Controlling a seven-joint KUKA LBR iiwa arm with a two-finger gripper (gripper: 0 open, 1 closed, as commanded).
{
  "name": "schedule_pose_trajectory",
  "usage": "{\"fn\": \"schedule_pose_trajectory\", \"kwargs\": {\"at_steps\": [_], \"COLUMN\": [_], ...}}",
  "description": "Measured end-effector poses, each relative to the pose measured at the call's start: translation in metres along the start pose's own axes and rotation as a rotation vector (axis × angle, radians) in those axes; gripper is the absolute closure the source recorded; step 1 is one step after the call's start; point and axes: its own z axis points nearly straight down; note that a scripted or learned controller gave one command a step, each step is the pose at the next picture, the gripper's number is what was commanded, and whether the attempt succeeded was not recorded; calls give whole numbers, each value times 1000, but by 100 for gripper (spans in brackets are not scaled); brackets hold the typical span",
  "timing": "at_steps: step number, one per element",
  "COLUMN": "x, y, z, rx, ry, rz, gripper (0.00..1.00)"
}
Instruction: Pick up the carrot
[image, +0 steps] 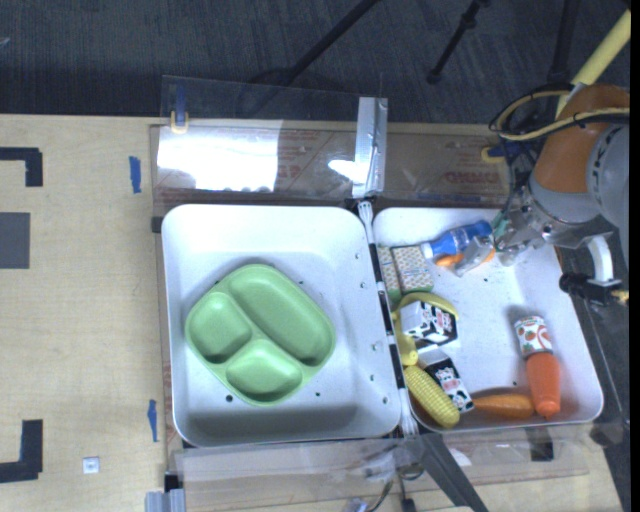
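While the carrot (503, 405) lies along the near edge of the right bin (585, 345), between the corn cob (431, 395) and an orange bottle (541, 372), the green divided plate (260, 330) sits in the left bin (190, 240). Farther back, the hand (505, 240) hovers at the far side of the right bin beside a blue bottle (455, 243); whether it is spread or pressed together I cannot tell. It should travel nearward, line up across the carrot's length and descend clear of the orange bottle.
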Motion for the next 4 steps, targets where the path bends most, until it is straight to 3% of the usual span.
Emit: {"fn": "schedule_pose_trajectory", "kwargs": {"at_steps": [1,2,3,4], "x": [10,59,58,102], "y": [5,9,10,-17], "z": [-1,-1,-14,-2], "rx": [-15,-31,-36,-35], "ry": [-20,-26,-29,-26], "rz": [-220,-352,-351,-265], "gripper": [0,0,100,100]}}
